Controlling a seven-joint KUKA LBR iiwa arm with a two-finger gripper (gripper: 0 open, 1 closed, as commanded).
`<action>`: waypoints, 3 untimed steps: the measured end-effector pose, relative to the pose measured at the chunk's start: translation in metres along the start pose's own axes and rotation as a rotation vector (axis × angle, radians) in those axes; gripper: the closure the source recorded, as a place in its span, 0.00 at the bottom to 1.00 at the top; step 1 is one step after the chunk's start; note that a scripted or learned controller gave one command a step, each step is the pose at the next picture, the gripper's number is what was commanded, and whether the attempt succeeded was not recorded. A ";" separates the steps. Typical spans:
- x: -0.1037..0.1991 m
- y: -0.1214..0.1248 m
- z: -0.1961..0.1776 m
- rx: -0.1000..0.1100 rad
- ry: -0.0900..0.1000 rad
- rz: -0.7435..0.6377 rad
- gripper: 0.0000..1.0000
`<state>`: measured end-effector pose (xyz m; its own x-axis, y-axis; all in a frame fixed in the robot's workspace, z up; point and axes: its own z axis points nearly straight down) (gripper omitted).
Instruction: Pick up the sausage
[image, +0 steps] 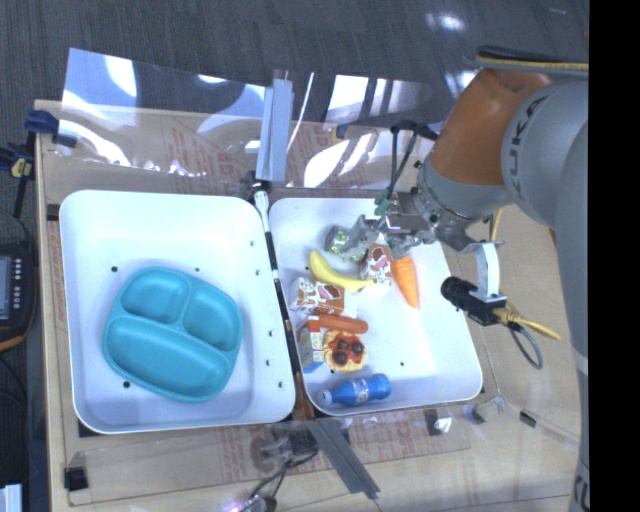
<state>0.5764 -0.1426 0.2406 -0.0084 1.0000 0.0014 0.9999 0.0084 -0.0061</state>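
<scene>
Sausage (338, 324) is seen mid right bin, at 7 o'clock from claw (385, 232); claw state can't be told. Descent should be centred btwn banana (335, 272) & tart (344, 352), w/ neither nudged.

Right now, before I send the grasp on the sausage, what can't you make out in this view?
- Gripper: finger state unreadable, the wrist hides it in the camera view.
- Sausage: part covered by neighbouring items; its full length is unclear.
- Green item: too small and shiny to identify.
- Packet: print too small to read.
</scene>
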 end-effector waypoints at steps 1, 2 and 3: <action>-0.030 -0.074 0.080 0.000 0.000 0.004 0.00; 0.010 -0.019 0.150 -0.001 -0.001 0.166 0.00; 0.010 -0.019 0.141 0.002 -0.001 0.163 1.00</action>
<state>0.5563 -0.1327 0.0997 0.1544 0.9880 -0.0007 0.9880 -0.1544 -0.0081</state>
